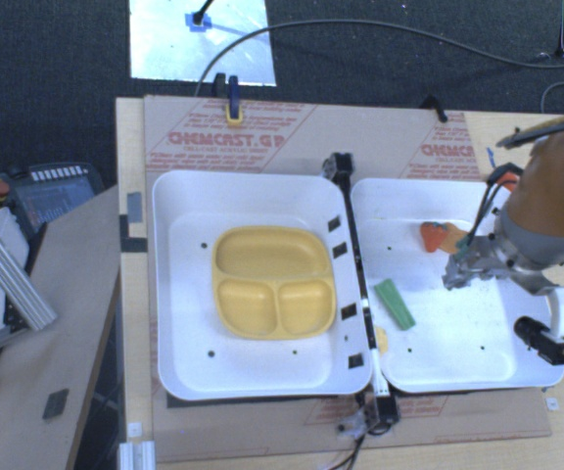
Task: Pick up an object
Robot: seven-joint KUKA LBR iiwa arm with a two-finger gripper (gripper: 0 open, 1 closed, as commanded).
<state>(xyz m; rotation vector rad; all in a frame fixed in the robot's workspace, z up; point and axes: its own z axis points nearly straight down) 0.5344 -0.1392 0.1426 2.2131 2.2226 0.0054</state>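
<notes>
In the right bin (pixel 439 370) lie a green block (pixel 395 304) near the middle left and an orange object (pixel 439 235) toward the far side. A small yellow piece (pixel 381 340) sits by the divider between the bins. My gripper (pixel 457 270) hangs low over the right bin, just right of and below the orange object and to the upper right of the green block. Whether it touches the orange object I cannot tell.
The left bin (pixel 179 292) holds a yellow divided plate (pixel 272 282). A black clip strip (pixel 351 262) runs along the seam between the bins. The grey and orange arm (pixel 546 204) covers the right bin's far right side.
</notes>
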